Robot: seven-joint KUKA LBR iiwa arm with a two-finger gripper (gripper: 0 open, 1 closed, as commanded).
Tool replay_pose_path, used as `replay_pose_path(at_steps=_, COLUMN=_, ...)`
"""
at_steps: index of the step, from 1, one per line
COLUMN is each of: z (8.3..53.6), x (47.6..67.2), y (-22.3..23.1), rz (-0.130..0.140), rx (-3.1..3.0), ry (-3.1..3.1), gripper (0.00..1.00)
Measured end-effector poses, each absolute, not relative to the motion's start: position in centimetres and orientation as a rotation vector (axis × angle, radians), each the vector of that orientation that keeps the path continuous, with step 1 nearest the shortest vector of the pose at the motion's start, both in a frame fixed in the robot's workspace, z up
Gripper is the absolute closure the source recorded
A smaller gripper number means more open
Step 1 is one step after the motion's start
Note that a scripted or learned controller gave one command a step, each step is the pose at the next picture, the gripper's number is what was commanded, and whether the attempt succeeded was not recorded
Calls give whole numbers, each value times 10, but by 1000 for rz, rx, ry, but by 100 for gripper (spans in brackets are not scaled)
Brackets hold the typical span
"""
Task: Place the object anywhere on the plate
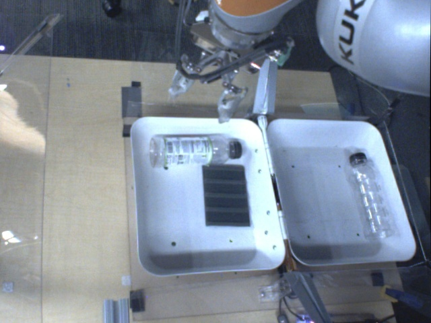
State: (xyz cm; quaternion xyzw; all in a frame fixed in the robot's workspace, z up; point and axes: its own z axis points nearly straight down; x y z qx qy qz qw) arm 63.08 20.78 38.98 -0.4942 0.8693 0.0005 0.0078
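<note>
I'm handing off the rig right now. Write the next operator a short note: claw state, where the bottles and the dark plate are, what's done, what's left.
Claw: open, holding nothing, hovering above the far rim of the left bin.
Labelled clear bottle: lying on its side at the far end of the left bin, dark cap pointing right, just beyond the plate and not on it.
Dark ribbed plate: flat in the left bin, nothing on it.
Second clear bottle: lying in the right bin.
Done: nothing placed.
Left: grasp a bottle, set it on the plate.
</note>
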Motion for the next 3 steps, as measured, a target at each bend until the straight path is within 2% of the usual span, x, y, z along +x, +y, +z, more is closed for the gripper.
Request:
replay_pose_path(at_steps=1, z=402, x=632, y=208, rz=5, rx=-1533, ry=2711, gripper=100)
replay_pose_path(at_steps=2, z=308, x=601, y=191, rz=3, rx=-1453, ry=2776, gripper=100)
replay_pose_path(at_steps=3, z=276, x=596, y=198, rz=3, rx=-1482, ry=2760, gripper=100)
